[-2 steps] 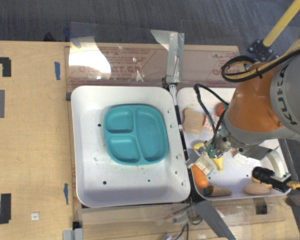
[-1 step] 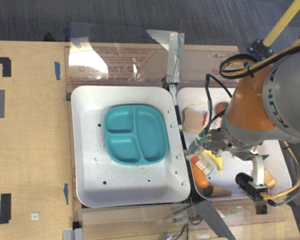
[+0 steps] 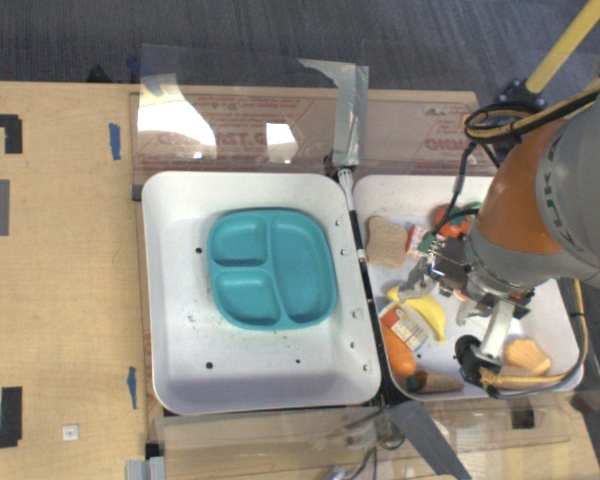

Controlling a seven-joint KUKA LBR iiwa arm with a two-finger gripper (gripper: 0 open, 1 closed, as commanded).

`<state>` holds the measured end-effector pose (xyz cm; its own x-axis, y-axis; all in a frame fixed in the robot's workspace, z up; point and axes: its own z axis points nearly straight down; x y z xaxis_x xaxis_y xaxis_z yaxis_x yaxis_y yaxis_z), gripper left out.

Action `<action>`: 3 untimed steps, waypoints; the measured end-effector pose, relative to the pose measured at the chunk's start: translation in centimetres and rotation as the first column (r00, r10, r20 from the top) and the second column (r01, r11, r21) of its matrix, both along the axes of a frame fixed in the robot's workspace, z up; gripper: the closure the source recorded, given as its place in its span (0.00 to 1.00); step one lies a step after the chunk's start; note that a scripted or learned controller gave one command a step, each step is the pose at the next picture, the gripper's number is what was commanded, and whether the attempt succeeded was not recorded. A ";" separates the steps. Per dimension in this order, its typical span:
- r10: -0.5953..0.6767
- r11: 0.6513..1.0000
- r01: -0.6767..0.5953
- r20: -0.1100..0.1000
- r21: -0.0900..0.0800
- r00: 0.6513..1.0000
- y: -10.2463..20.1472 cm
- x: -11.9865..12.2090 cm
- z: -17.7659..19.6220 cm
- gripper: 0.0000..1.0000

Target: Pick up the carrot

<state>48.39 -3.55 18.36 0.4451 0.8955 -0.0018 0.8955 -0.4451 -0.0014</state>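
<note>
One brown bench (image 3: 50,268) carries two shallow white bins side by side. Left bin (image 3: 175,268) holds a teal divided plate (image 3: 272,268), sitting about centre, three compartments, nothing in them. Right bin (image 3: 552,313) is half covered by the grey arm (image 3: 585,198), which comes in from 3 o'clock with its orange band (image 3: 520,218) over the bin's middle. Clear plastic sheet (image 3: 220,133) taped behind the left bin at 12 o'clock.

Gripper (image 3: 427,278) hangs over the right bin's left half, just above the banana (image 3: 427,315). Can't tell if the gripper is spread or pressed together, metal parts too cluttered from this angle. Nothing visibly pinched.

Right bin contents:
- brown flat slab (image 3: 385,240) at 10 o'clock, near the dividing wall
- tan wedge-shaped piece (image 3: 528,356) at 5 o'clock
- banana at 8 o'clock
- carrot (image 3: 404,361) at 7 o'clock, orange, in the bin's near-left corner, just below the banana, apart from the gripper
- small red and green thing (image 3: 450,223) at 12 o'clock, possibly a toy vegetable, partly hidden by the arm
</note>
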 end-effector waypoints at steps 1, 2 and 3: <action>-0.312 0.950 0.312 -0.001 0.000 0.950 -4.5 -0.5 0.0 0.00; -0.685 0.728 0.685 -0.001 0.000 0.728 2.2 -0.4 0.0 0.00; -0.787 0.617 0.787 -0.001 -0.002 0.617 1.7 5.2 0.0 0.00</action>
